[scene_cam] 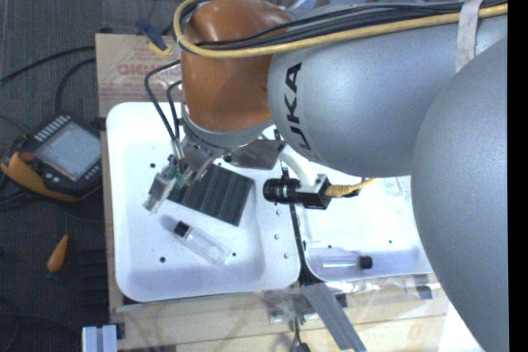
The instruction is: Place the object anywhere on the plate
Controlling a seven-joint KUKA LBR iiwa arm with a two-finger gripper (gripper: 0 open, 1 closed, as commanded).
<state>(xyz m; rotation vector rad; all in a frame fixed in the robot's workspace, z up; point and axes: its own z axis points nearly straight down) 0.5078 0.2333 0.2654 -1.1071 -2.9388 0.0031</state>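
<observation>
A clear vial (pixel 198 241) with a black cap lies on its side on the white floor of the left bin, just below the tool (pixel 162 190) and slightly to its right. Its capped end points up-left toward the tool; the clear body runs down-right. A dark ribbed plate (pixel 216 194) lies flat just right of the tool, tilted, its lower edge near the vial but apart.
</observation>
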